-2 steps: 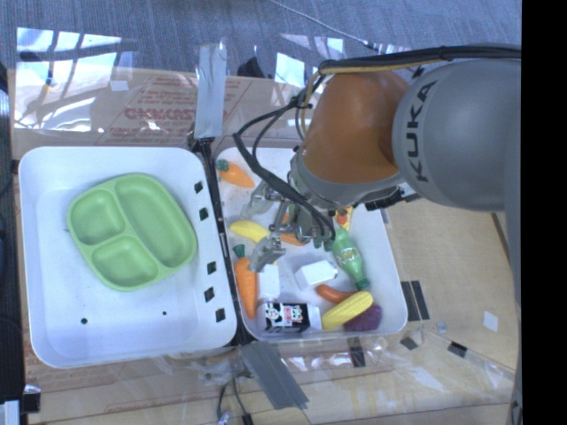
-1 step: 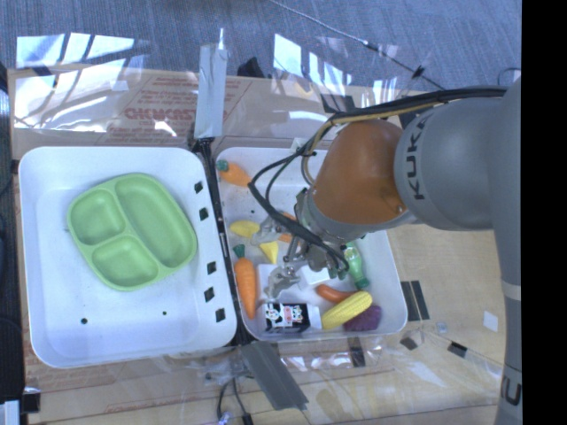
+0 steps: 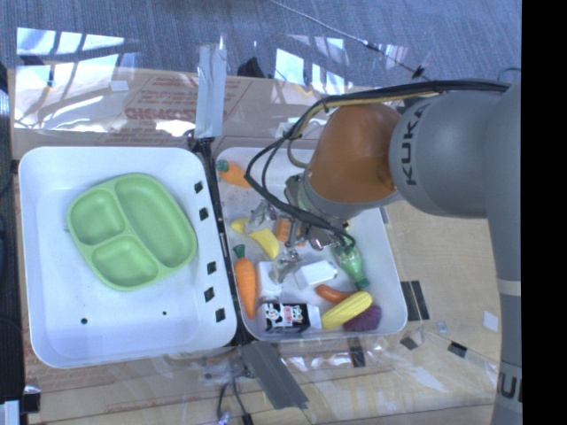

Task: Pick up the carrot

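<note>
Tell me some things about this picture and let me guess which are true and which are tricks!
1. The light green plastic divided plate sits in the left white bin. True.
2. The long orange toy carrot lies on the green plate. False: it lies in the right white bin, near its left wall.
3. The yellow toy corn cob is in the right bin. True.
4. The grey arm's two-finger gripper hangs above the left bin. False: it is over the right bin.
5. The plate has three compartments. True.
</note>
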Tool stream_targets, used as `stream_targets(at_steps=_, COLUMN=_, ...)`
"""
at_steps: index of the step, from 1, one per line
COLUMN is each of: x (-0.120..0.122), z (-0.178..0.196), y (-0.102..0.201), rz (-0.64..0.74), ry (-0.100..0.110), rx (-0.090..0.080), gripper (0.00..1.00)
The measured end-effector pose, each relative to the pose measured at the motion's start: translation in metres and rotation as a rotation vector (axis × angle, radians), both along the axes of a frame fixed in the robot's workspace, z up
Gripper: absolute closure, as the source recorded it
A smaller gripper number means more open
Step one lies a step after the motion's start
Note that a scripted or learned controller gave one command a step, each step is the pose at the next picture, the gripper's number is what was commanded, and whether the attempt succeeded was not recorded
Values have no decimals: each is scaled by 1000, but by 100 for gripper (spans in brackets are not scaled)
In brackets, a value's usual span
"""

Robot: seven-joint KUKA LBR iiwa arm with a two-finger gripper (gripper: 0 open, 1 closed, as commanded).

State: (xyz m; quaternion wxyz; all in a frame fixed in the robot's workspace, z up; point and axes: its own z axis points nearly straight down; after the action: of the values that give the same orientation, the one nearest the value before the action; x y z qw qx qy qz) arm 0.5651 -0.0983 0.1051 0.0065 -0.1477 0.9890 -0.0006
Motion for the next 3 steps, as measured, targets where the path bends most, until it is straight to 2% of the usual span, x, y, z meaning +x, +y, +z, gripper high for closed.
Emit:
stream_targets(at_steps=1, x=2, z=13, y=0, rz=2, ry=-6, rx=-3, gripper=100)
stream_targets(at_steps=2, x=-42, z=91, y=87, rz=40, ry=2, rx=1, gripper=100)
stream_targets(at_steps=3, x=-44, z=87, y=84, rz=34, ry=11, rx=-1, gripper=0)
